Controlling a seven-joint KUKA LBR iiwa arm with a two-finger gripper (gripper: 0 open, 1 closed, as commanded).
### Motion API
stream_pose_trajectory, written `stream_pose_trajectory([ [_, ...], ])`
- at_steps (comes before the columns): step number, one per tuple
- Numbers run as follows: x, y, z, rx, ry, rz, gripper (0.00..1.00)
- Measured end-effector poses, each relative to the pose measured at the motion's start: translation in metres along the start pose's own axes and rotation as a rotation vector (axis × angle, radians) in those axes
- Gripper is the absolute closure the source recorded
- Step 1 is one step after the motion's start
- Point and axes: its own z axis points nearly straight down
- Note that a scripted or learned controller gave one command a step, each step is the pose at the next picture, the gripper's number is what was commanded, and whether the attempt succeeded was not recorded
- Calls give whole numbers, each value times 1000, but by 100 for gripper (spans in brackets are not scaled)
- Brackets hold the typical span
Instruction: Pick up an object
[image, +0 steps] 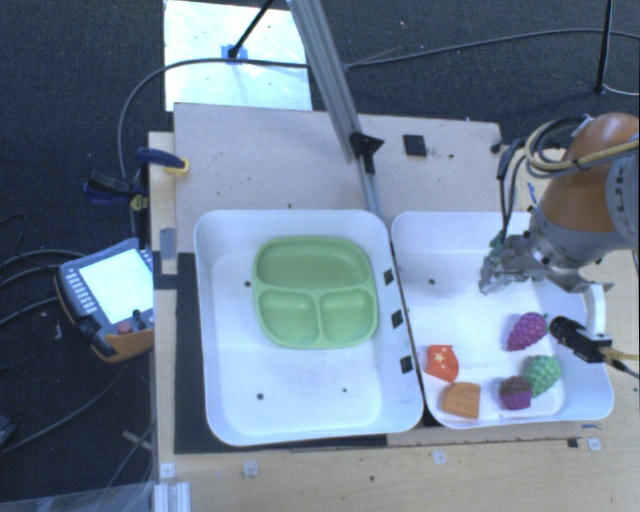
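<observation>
The tool (497, 276) hovers over the right bin (440, 250); its opening I cannot tell; purple grapes (526, 331) lie just below-right of it

Right bin (440, 250) far half open (toys (527, 331) crowd near edge).

Grey arm (585, 225) — orange band above the wrist, looping cables, grey metal claw (497, 275).
</observation>
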Motion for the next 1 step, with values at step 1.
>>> stream_pose_trajectory([
  [1,0,2,-51,0,0,-1,100],
])
